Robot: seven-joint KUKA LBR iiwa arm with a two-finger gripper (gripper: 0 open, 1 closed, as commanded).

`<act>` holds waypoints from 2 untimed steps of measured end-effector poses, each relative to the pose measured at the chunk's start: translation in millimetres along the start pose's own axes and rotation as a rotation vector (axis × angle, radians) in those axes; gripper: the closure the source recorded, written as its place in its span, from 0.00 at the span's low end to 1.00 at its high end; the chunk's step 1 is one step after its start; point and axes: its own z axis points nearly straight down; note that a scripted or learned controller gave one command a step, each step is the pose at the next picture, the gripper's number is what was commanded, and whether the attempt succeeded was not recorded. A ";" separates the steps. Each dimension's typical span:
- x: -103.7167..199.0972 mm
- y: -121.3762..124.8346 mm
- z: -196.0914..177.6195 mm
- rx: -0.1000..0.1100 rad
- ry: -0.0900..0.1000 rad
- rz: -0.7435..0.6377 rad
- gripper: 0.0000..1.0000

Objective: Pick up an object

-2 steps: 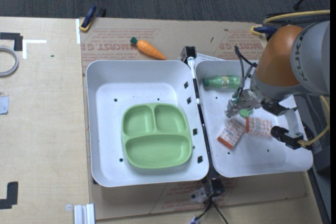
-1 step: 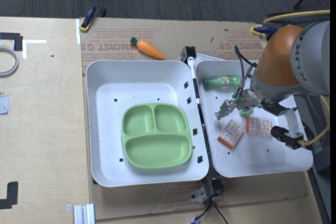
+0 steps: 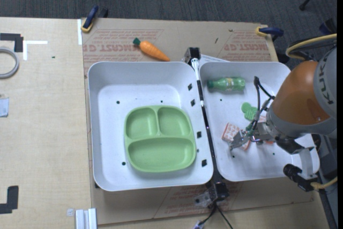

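Reach from the right has put the arm (image 3: pixel 300 99) low over the right bin (image 3: pixel 268 169), its orange band above the wrist and its claw (image 3: pixel 240 140) pointing toward that bin's middle, which reads as a descent on the nearest loose object rather than a transit. Just at the claw's tip lies a small red-and-white packet (image 3: pixel 231 132), flat on the bin floor and touching or all but touching the metal; it is the likeliest target. Whether the claw has closed on it I cannot tell, since the tip is small and tangled with cables against the packet, and nothing visibly sits lifted off the floor. The same bin holds a green bottle (image 3: pixel 226 83) lying on its side near the far wall, well apart from the claw, and a small green piece (image 3: pixel 248 111) partly hidden beside the wrist. The left bin (image 3: pixel 102 115) carries a green divided plate (image 3: pixel 159 139) with three compartments, sitting flat near the centre. A toy carrot (image 3: pixel 151 50) rests outside both bins on the cardboard-covered surface (image 3: pixel 43 131) behind them, out of the program's working area by my judgement.
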 end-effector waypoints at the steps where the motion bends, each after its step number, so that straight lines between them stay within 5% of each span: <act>1: 1.8 63.9 -0.1 0.000 -0.001 -0.095 0.00; 2: -5.5 29.9 -0.3 -0.001 0.000 -0.373 0.00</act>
